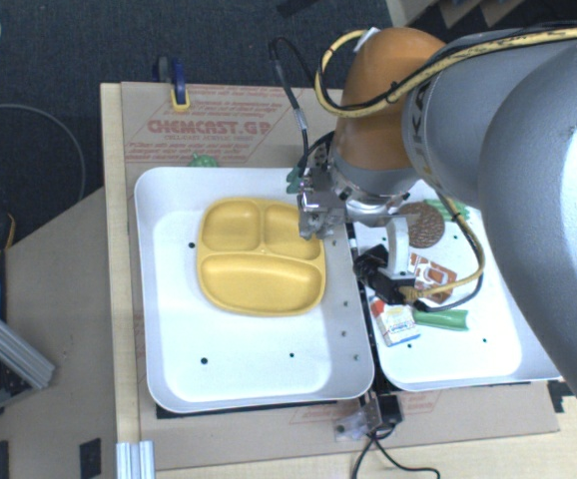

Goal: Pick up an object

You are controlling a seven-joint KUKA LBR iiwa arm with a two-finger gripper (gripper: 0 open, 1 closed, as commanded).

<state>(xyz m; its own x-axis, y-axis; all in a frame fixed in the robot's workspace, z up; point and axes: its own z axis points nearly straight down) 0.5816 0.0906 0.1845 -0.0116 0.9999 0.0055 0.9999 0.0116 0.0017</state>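
Two white bins side by side. Left bin (169, 297): yellow plate (261, 257), three compartments, centre. Gripper (313, 218) at the plate's 2 o'clock rim; grip state cannot be told. Right bin (488, 352): green stick (440, 318), small carton (396, 323), brown disc (426, 226), possibly a cookie, at 12 o'clock.
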